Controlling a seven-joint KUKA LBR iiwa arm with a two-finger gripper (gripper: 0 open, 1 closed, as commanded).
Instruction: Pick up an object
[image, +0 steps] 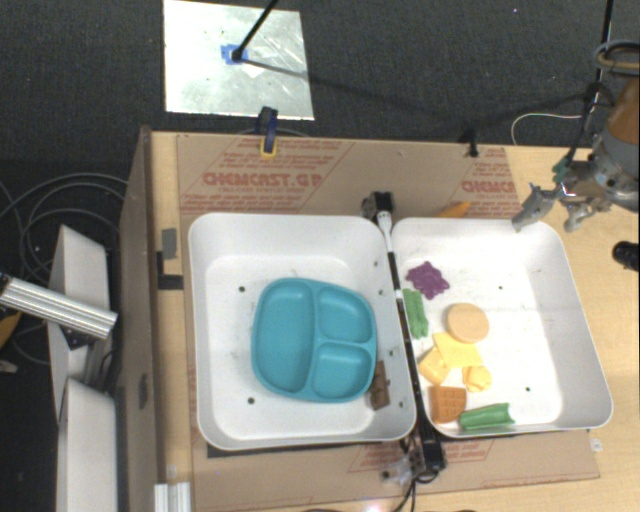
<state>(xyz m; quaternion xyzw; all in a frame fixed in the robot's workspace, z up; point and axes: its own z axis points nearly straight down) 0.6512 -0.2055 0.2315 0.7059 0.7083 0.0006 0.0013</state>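
Tool (556, 207) hangs spread and empty over the right bin's (575, 330) far corner; toy food (455, 355) lies down-left.

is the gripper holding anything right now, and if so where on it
Nothing is held. The gripper hangs open above the far right corner of the right bin, with no item between its fingers; the toy food lies apart in that bin.
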